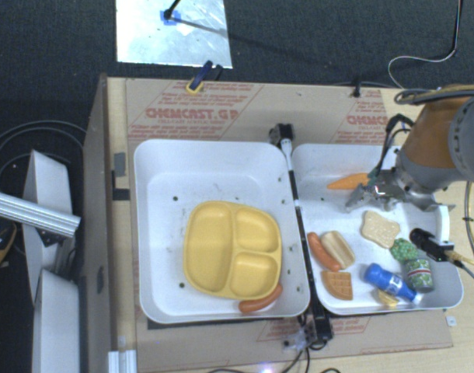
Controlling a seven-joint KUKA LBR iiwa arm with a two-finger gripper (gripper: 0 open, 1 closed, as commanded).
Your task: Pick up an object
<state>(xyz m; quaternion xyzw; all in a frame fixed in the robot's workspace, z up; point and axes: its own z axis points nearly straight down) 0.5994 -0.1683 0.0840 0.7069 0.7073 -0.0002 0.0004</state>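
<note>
With the gripper (pixel 369 195) low in the right bin (pixel 315 162), just right of the orange carrot (pixel 348 182) and above the bread slice (pixel 379 228), its grasp unreadable, the arm seems mid-approach, and next needs a squarer descent over the carrot.

Readable text: just CHEMCAST on the brown sheet under the bins

The brown sheet (pixel 245 103) has red print in 2 spots. Above the left bin (pixel 155 208) it reads "CHEMCAST GP" in big caps, w/ a smaller red line above and below it, too blurry to make out. Same logo repeats top right near the right bin (pixel 315 162), but partly cut off by the arm, so only smth like "CHEMC" shows. Green can (pixel 416 273) and blue bottle (pixel 388 280) in the right bin prob have labels, but too small to read. No nrs legible anywhere.
</note>
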